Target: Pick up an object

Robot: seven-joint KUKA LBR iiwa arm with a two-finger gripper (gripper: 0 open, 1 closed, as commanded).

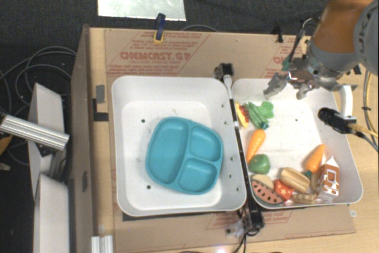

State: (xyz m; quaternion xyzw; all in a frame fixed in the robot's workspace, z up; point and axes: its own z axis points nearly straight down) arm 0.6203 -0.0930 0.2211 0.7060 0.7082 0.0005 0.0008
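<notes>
**Hand poised over the right bin, toys below**

Hand (pixel 290 85) spread, nothing between its fingers, hovering above the bare far part of the right bin (pixel 355 183); placed there, presumably, for a clear descent. Toy food clustered along the bin's left wall and near edge: green leafy piece (pixel 259 112) nearest the hand, orange carrot (pixel 255 143) just beyond, glossy, tapered, lying aslant. Blue divided plate (pixel 184 154) alone in the left bin (pixel 127 127) on the table (pixel 177 50).
</notes>
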